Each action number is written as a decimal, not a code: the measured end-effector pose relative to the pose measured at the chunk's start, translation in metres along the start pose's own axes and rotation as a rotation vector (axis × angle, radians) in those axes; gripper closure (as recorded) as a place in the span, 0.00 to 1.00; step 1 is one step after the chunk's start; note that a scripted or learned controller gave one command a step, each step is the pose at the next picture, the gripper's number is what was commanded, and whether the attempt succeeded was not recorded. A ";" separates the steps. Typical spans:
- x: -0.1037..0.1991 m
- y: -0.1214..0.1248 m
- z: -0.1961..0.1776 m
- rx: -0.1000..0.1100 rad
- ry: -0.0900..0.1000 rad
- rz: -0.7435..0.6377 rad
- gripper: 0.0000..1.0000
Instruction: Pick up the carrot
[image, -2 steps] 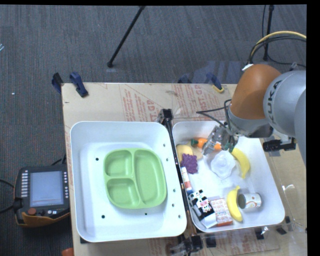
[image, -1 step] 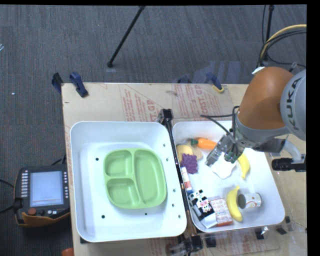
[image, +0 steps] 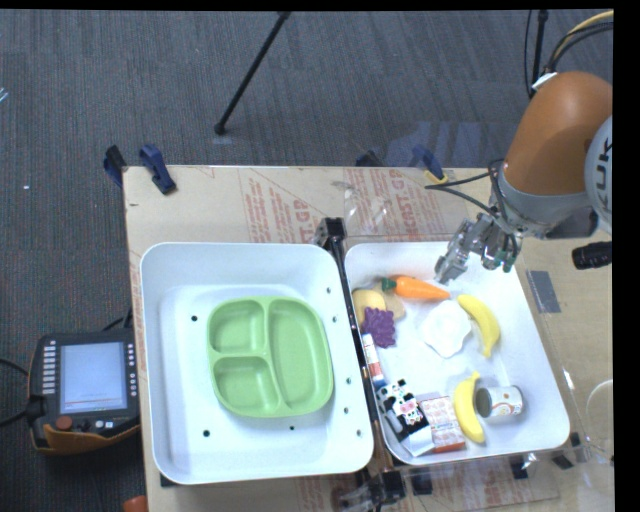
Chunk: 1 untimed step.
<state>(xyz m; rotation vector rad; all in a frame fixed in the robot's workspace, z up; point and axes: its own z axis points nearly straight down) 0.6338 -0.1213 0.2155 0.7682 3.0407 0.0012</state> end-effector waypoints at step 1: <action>0.000 0.000 0.001 0.000 0.002 -0.001 0.00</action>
